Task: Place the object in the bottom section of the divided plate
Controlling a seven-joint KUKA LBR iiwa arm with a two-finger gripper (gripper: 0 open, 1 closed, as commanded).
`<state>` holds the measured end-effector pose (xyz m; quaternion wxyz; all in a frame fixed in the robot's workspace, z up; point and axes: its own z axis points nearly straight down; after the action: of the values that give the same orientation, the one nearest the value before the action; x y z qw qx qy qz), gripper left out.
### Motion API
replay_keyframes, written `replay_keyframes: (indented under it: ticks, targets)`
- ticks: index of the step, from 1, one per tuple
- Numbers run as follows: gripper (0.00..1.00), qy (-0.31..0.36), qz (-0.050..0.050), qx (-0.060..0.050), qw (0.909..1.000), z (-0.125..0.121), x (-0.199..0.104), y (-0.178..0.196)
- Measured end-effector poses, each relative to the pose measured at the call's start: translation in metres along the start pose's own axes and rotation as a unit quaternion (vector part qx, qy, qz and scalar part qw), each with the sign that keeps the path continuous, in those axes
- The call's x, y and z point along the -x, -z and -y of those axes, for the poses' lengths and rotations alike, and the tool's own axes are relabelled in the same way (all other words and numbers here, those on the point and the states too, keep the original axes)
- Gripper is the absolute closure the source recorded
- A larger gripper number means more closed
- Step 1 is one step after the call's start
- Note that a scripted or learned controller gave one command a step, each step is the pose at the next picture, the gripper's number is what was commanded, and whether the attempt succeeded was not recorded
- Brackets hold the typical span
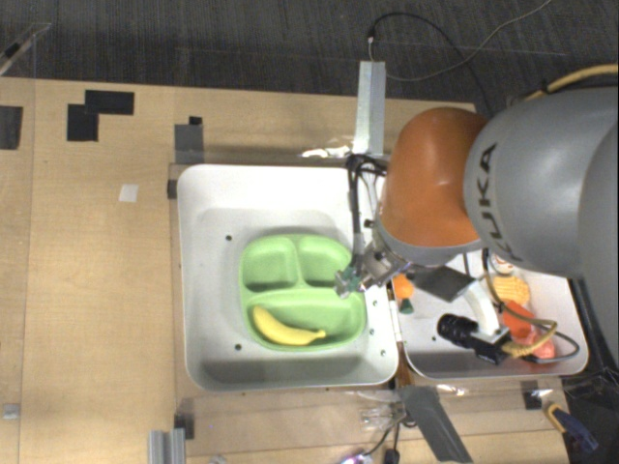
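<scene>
Camera view: my hand [352,280] hovers at the right rim of the green divided plate [280,259], which sits in the left white bin [208,259]; I cannot tell how it is set. The yellow banana [283,329] lies in the plate's bottom section, apart from my hand. Assorted small objects [503,322] sit in the right bin [426,356].

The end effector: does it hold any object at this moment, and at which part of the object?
Nothing is held. The end effector is over the green plate's right edge, and the banana lies apart in the bottom section.
</scene>
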<state>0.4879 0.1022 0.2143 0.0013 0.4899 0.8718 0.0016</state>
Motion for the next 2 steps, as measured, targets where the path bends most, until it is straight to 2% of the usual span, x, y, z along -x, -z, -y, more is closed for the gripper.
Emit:
replay_keyframes:
  ticks: [1,2]
  targets:
    - [1.0,0.101,0.002,0.001,0.9948,0.031,0.054,0.035]
    - [1.0,0.261,0.001,0.001,0.9653,0.025,0.043,0.047]
